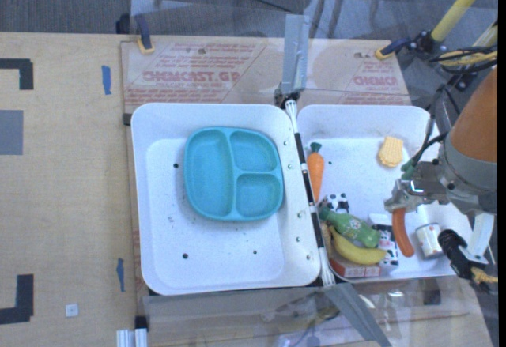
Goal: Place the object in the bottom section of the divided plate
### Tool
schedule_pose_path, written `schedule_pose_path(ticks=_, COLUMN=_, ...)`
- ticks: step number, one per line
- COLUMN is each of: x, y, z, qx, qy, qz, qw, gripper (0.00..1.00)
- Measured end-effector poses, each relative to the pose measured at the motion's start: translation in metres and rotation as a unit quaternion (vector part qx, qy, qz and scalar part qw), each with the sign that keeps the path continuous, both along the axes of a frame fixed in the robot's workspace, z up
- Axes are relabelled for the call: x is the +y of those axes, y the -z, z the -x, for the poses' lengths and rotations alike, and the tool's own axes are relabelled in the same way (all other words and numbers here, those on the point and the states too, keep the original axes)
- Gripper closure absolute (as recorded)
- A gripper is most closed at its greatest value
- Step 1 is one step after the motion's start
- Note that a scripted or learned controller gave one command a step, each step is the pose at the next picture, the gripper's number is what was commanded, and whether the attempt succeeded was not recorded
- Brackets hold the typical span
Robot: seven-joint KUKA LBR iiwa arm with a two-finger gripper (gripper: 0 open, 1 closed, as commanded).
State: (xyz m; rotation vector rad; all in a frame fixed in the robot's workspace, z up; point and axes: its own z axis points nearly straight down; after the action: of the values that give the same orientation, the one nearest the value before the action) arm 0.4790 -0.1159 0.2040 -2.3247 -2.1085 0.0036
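Note:
A teal divided plate [234,174] lies in the left bin [158,258], with one long section on its left and two smaller ones on its right. My gripper [402,197] hangs over the right bin [356,128], near that bin's right side. A red sausage-shaped toy [402,233] lies directly below it, its upper end meeting the gripper's tip. Whether the toy is gripped is unclear from this angle.
The right bin also holds an orange carrot [315,170], a yellow ridged piece [390,152], a banana [356,249], a green toy [352,227], a small black-and-white figure [338,202] and a white cup-like item [428,238]. A ridge [299,179] divides the bins.

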Motion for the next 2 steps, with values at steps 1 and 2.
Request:
schedule_pose_path(ticks=1, x=0.090, y=0.020, z=-0.003, qx=0.000, qy=0.053, qz=0.0000, qw=0.9986, gripper=1.00)
schedule_pose_path(ticks=2, x=0.175, y=-0.036, z=-0.063, qx=-0.002, qy=-0.094, qz=0.0006, qw=0.9956, gripper=1.00)
